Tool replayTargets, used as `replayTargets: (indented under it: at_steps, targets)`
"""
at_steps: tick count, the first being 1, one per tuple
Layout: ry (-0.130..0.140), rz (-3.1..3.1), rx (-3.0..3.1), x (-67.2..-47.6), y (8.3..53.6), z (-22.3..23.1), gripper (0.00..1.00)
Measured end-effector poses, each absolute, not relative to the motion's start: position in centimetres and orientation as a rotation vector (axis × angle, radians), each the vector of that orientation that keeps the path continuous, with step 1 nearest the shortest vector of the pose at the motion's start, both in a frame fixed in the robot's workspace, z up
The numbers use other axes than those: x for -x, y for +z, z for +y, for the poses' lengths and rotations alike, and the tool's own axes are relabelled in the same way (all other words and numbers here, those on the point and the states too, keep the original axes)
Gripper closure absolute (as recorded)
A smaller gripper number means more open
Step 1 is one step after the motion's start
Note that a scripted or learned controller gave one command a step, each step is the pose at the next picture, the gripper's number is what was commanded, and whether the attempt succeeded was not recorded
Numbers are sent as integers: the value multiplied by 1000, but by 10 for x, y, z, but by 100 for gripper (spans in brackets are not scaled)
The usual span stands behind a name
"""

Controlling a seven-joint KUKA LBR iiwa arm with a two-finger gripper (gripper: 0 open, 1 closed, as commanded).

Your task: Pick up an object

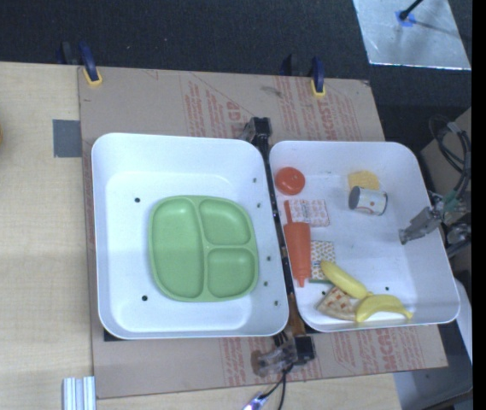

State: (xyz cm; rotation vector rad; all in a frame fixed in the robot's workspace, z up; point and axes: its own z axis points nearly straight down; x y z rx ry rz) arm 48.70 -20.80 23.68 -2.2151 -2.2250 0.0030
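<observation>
Camera view: the grey two-finger gripper [417, 228] sits at the right white bin's [413, 267] right edge; whether its jaws are parted, I cannot tell. Nearest target: the small grey-and-white can [367, 200] near the bin's far edge; approach from directly above it.

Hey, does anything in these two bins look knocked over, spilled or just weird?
The small can in the right bin lies on its side rather than standing. The carrot rests against the wall by the left bin. Nothing looks spilled or broken.
</observation>
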Motion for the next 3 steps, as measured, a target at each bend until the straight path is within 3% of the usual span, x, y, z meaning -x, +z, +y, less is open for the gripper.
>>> replayTargets:
  at_steps: [1, 2, 3]
  targets:
    - [5, -2226, 2213, -577, 146, -212, 0]
    - [4, -2226, 2214, -636, 91, -190, 0]
    - [1, -2228, 2215, -657, 92, -147, 0]
